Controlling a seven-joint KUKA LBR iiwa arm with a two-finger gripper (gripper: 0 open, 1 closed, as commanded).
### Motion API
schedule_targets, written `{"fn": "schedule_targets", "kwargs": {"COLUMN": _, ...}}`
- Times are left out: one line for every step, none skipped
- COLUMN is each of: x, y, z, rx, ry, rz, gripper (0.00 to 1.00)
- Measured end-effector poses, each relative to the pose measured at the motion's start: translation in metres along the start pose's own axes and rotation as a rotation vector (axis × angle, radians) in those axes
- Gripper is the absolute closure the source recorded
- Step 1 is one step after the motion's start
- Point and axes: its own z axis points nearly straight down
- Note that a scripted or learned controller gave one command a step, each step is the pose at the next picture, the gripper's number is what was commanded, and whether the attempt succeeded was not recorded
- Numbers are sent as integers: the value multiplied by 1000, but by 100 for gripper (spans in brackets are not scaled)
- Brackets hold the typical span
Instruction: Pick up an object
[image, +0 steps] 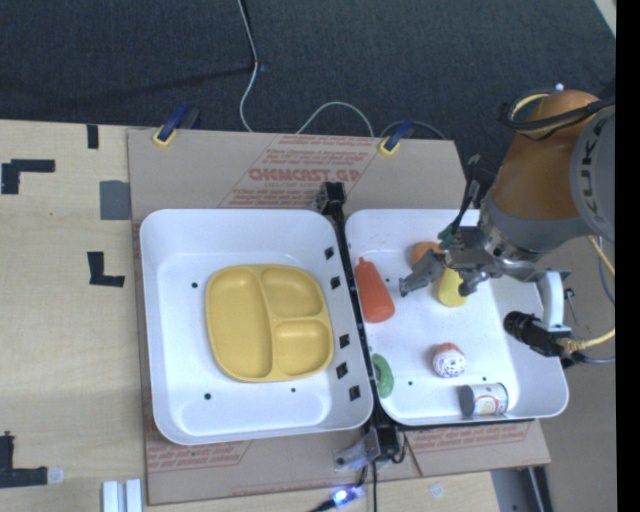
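My gripper (445, 279) hangs over the upper middle of the right bin (520, 385), its two dark fingers spread open. A small yellow object (452, 291) lies on the bin floor just below and between the fingers, not gripped. Part of an orange object (424, 249) peeks out behind the left finger (417, 279). An orange-red carrot-shaped toy (373, 290) lies along the bin's left wall. A white and red ball (448, 360) and a small can (484, 400) on its side sit near the front.
A green item (383, 375) lies at the front left corner of the right bin. The left bin (170, 260) holds a yellow divided plate (268, 321). A black divider (343, 290) runs between the bins. A black fitting (530, 333) on the arm overhangs the right edge.
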Motion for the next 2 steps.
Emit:
{"fn": "schedule_targets", "kwargs": {"x": 0, "y": 3, "z": -6, "rx": -13, "ry": -2, "rz": -3, "gripper": 0}}
{"fn": "schedule_targets", "kwargs": {"x": -1, "y": 8, "z": 39, "rx": -8, "ry": -2, "rz": -2, "gripper": 0}}
